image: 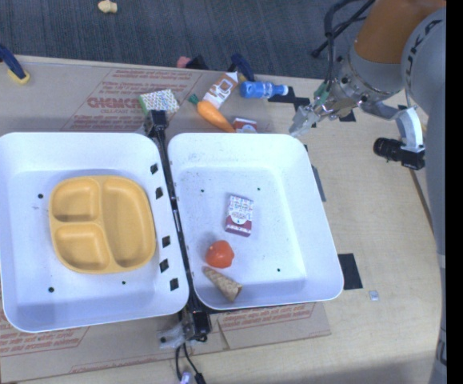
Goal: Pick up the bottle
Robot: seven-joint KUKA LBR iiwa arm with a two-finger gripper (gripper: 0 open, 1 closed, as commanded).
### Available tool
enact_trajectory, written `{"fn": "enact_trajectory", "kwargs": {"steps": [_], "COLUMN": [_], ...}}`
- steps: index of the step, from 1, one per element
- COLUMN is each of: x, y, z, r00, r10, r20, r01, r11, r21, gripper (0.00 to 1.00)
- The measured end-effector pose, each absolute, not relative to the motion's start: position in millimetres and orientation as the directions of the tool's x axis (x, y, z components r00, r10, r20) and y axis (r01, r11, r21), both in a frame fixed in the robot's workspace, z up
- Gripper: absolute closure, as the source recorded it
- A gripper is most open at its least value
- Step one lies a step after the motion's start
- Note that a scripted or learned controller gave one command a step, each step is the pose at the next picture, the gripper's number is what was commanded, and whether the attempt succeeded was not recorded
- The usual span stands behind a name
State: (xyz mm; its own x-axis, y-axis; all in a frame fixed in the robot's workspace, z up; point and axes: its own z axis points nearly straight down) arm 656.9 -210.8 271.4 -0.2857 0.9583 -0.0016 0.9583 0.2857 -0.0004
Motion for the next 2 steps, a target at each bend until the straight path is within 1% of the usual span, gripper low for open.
{"fn": "enact_trajectory", "kwargs": {"steps": [1,2], "x": [657.5,656.3], "y": [-210,-211], "z": [282,266], "r00": [-0.29,0.143], "r10": [0.957,0.99], "r20": [-0.003,0.0], "r01": [0.957,0.99], "r11": [0.29,-0.143], "r21": [-0.001,-0.005], "gripper": [1.0,1.0]}}
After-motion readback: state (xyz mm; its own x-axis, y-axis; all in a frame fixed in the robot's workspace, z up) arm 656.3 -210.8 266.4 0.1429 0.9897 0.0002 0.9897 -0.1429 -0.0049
